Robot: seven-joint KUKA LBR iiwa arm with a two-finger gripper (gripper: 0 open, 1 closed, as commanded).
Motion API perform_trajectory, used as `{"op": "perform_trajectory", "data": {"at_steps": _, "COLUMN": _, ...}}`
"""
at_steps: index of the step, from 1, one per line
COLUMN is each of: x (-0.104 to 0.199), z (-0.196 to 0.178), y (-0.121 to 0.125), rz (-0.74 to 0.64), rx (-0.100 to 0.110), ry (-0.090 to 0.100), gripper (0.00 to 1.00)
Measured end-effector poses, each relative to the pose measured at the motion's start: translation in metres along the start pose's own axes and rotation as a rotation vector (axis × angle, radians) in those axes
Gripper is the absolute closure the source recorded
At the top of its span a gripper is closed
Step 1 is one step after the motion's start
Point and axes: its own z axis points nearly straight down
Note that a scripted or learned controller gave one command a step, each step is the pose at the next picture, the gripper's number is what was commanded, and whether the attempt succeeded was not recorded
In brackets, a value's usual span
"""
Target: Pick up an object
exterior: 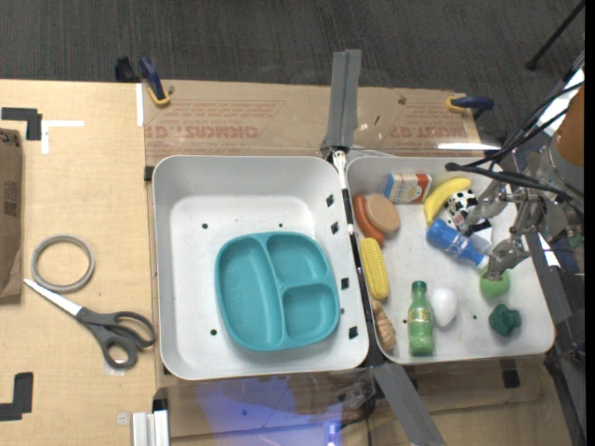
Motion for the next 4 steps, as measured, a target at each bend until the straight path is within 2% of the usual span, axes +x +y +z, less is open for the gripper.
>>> {"op": "perform_trajectory", "data": {"at_steps": 1, "x": -0.029, "z": 0.096, "y": -0.017, "rz": -0.029, "rx": 0.0, "ry": 0.001, "gripper": 0.0}}
{"op": "perform_trajectory", "data": {"at_steps": 2, "x": -0.042, "z": 0.158, "y": -0.019, "rz": 0.041, "rx": 0.0, "ry": 0.0, "gripper": 0.0}}
{"op": "perform_trajectory", "data": {"at_steps": 3, "x": -0.052, "z": 0.158, "y": 0.015, "rz": 0.226, "rx": 0.001, "ry": -0.002, "gripper": 0.0}}
{"op": "perform_trajectory", "data": {"at_steps": 4, "x": 0.015, "z": 0.158, "y": 0.05, "rz": 0.328, "rx": 0.001, "ry": -0.002, "gripper": 0.0}}
